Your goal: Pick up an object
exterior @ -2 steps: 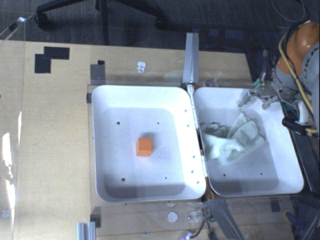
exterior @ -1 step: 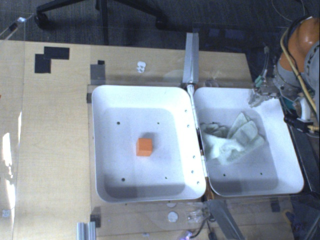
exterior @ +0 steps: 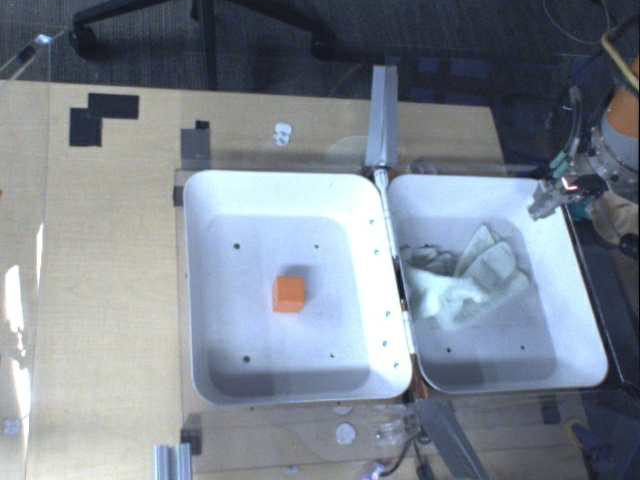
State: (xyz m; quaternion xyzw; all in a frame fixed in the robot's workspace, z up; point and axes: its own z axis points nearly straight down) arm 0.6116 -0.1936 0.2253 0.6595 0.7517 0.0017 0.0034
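Observation:
A small orange cube [exterior: 289,294] lies near the middle of the left white bin [exterior: 215,368]. In the right bin [exterior: 575,363] a crumpled white-grey cloth [exterior: 468,274] is spread across the centre. My gripper [exterior: 553,200] hangs at the right bin's far right corner, above its rim, well away from the cloth and the cube. Nothing shows between its tips.
A metal bar [exterior: 380,128] runs back from the seam between the bins. The wooden bench [exterior: 100,298] stretches left of the bins. A black chair base [exterior: 205,8] stands on the floor behind the bench.

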